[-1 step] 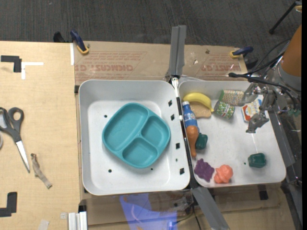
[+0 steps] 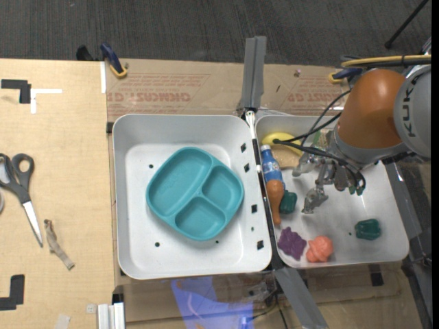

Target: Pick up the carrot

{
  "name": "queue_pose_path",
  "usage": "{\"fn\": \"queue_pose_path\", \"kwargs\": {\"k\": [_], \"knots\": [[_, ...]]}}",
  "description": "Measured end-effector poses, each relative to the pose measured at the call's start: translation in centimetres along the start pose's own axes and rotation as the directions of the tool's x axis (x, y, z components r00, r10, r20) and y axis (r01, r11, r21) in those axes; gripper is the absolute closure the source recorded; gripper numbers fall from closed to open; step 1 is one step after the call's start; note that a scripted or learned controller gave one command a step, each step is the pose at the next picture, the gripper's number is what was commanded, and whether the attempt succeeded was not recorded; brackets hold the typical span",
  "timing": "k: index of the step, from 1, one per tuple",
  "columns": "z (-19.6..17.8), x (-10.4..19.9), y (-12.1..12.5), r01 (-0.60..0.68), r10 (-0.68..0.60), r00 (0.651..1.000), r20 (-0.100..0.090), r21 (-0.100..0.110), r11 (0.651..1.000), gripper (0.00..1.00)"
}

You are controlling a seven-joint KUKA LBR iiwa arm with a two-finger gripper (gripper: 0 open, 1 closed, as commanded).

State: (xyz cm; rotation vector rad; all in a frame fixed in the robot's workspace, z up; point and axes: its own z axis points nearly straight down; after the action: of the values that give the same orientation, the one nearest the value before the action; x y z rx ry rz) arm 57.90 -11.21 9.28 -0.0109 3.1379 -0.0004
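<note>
Carrot (image 2: 275, 196) against left wall of right bin (image 2: 384, 252), beside bottle (image 2: 269, 163) | claw (image 2: 314, 201) just right of it, apparently empty; open or closed: cannot tell | risk: catching wall or nudging bottle, crowded approach

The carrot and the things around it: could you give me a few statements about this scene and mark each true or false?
1. The carrot lies in the right bin, along its left wall. True.
2. The gripper holds the carrot. False: it hangs apart from the carrot, to its right.
3. The teal divided plate sits in the left bin. True.
4. The scissors lie inside the left bin. False: they lie on the bench, left of both bins.
5. A purple item lies beside an orange-pink one. True.
</note>
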Motion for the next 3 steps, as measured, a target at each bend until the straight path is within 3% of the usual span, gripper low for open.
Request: {"fn": "queue_pose_path", "kwargs": {"k": [1,2,3], "knots": [[0.1,4.0,1.8,-0.518,0.518,0.855,-0.004,0.002,0.855,0.0],[0.1,5.8,-4.3,-0.69,0.69,0.724,-0.002,0.002,0.724,0.0],[-0.7,8.0,-6.7,-0.908,0.908,0.418,-0.002,0.004,0.418,0.0]]}}
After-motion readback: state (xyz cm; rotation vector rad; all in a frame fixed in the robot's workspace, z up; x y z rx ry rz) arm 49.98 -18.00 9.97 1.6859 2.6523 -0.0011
